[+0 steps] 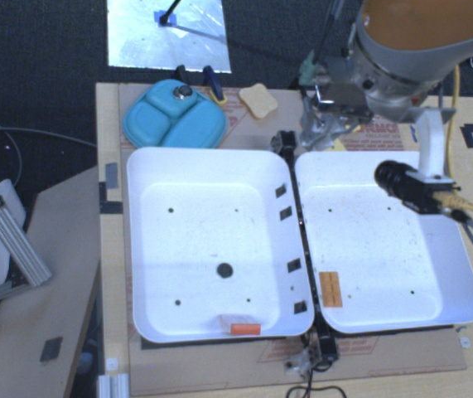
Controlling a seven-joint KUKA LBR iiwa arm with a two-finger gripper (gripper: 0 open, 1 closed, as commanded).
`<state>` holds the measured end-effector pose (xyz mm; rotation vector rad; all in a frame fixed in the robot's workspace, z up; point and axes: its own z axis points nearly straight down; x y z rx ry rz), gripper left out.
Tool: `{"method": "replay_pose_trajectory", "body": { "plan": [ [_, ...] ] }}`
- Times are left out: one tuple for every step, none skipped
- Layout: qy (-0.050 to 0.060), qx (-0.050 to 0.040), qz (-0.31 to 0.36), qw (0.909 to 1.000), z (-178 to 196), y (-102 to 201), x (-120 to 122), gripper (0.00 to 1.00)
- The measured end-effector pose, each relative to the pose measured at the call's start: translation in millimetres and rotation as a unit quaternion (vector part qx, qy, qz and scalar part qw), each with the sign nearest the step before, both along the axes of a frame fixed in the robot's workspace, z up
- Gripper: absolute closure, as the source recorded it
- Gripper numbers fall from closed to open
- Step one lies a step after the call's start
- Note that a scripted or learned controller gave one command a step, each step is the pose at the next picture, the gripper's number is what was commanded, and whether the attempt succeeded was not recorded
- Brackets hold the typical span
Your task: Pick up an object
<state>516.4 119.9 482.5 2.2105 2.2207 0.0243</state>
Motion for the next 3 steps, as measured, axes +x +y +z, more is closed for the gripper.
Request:
{"method": "replay_pose_trajectory", "body": {
  "plan": [
    [0.014, -0.0037, -0.002, 0.9999, -132, 7, -32, 1.0],
    [0.008, -0.0023, 0.0, 1.0, -139, 16, -30, 1.0],
    [0.008, -0.0033, -0.004, 1.0, -185, -24, 17, 1.0]
  ]
}}
